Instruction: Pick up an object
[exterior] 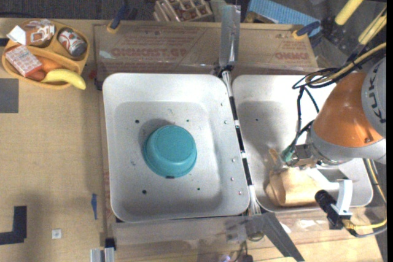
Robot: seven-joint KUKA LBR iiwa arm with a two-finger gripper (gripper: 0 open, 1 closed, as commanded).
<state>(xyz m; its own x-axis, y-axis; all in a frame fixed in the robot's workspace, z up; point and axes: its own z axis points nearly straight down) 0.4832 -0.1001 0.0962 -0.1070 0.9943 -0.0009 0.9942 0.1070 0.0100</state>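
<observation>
Tan bread-roll-like object (293,188) lies in right bin (258,107), front corner. Tool (295,157) low, just beside its upper edge; grip state can't tell. Looks light, soft, squashable: take across the narrow middle. Teal bowl (171,151) upturned in left bin (123,101).

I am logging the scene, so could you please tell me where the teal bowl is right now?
The teal bowl sits upside down near the middle of the left bin, well apart from the arm over the right bin.
</observation>
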